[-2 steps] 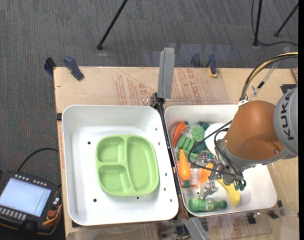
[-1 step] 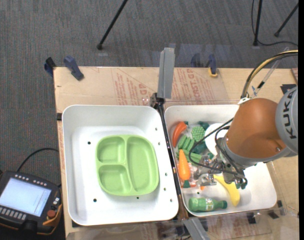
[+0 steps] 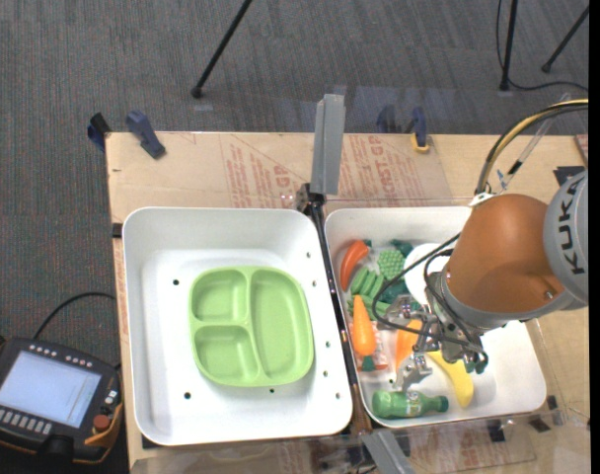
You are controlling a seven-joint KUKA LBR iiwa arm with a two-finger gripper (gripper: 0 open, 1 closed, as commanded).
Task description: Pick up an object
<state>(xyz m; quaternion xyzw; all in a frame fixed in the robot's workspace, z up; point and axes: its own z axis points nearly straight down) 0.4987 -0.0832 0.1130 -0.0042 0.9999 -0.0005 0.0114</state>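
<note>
Gripper (image 3: 415, 363) low in the right bin (image 3: 522, 388), over the toy pile; finger state can't tell. Green bottle (image 3: 409, 403) just below it, banana (image 3: 456, 380) to its right, carrot (image 3: 362, 327) to its left. Left bin (image 3: 147, 265) has a green divided plate (image 3: 251, 326).

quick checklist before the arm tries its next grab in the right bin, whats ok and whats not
1. Tool over the right bin, above the toy pile: ok.
2. A target within reach: ok, green bottle lies just below the tool, yellow banana beside it.
3. Object already between the tool's fingers: cannot tell, clutter hides them.
4. Target free of neighbours: not ok, orange carrot and green pieces crowd the spot.
5. Drop area: ok, green divided plate sits flat in the left bin.
</note>
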